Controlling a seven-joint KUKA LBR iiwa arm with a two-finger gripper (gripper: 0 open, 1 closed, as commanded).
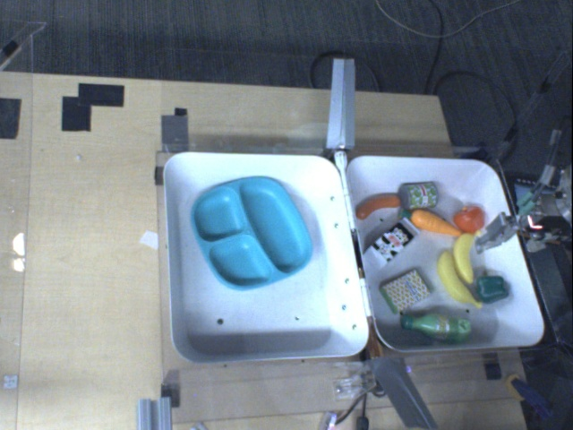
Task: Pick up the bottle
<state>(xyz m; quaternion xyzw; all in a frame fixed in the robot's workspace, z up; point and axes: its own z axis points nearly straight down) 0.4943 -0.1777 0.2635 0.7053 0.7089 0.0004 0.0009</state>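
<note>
One blue divided plate sits in the left bin. The right bin holds one green bottle lying along its near edge, two bananas and one carrot. The claw hovers at the right rim; its opening cannot be told.

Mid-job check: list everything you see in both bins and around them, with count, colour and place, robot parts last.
divided plate: 1, blue, upside down in the left bin
bottle: 1, green, lying on its side at the near edge of the right bin
bananas: 2, yellow, right bin, middle right
carrot: 1, orange, right bin centre
sausage: 1, orange-brown, far left of right bin
can: 1, green-grey, far side of right bin
tomato: 1, red-orange, beside the carrot
black-and-white box: 1, left of centre
patterned box: 1, above the bottle
teal object: 1, right of the bananas
gripper: 1, grey, over the right bin's right side
</note>
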